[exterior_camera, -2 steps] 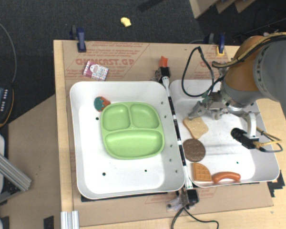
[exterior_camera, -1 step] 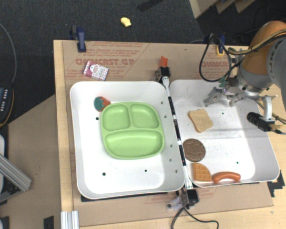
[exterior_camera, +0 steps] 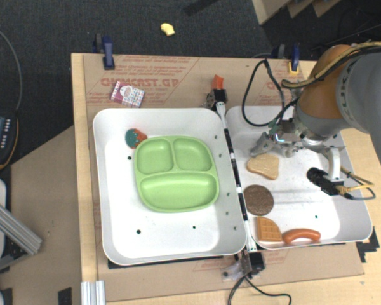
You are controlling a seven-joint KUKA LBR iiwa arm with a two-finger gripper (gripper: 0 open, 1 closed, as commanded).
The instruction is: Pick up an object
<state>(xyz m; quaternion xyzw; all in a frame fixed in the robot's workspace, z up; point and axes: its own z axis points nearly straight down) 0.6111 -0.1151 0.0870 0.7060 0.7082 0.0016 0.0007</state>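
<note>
My gripper (exterior_camera: 274, 142) hangs low over the back left part of the right bin (exterior_camera: 352, 224), on the grey arm with the orange band (exterior_camera: 324, 88) that comes in from the right. Just below it, a beige toast-shaped piece (exterior_camera: 263, 166) lies on the bin floor. Whether the gripper touches the piece is unclear. Nearer the front lie a brown round cookie (exterior_camera: 258, 199), a waffle-like piece (exterior_camera: 268, 230) and a reddish sausage (exterior_camera: 301, 236). Nothing is visibly held.
The left bin (exterior_camera: 114, 221) holds a green divided plate (exterior_camera: 175, 173) and a small red and green item (exterior_camera: 136, 137) at its back left. A black part with cables (exterior_camera: 322, 180) hangs by the arm. A small packet (exterior_camera: 127, 93) lies on the bench behind the bins.
</note>
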